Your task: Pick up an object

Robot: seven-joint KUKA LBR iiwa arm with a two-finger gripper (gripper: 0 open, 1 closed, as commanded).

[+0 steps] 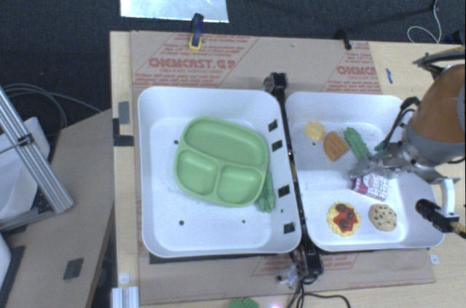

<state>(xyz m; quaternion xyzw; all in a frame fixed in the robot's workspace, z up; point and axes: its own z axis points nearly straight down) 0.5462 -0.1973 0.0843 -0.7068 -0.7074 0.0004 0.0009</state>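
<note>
While the arm (437, 121) reaches in from the right over the right bin (364, 103), its gripper (373, 170) sits low near the middle of that bin, right at the upper edge of a small red-and-white packet (371, 187). Whether the pincer is released or clenched cannot be told, since the metal parts blur together against the white floor, and nothing is clearly seen between them. The packet lies flat on the bin floor, touching or just under the gripper tip. Above it, toward the bin's far side, lie a green leafy piece (357, 142), an orange-brown toy bread slice (336, 145) just to its left, and a small yellow item (314, 131) further left. Nearer the front wall rest a round toy pizza (343, 218) with red topping and, just beside it on the right, a chocolate-chip cookie (383, 217). The left bin (156, 226) holds a green divided tray (220, 162), tilted slightly, with a green scrap (266, 194) at its right corner.
</note>
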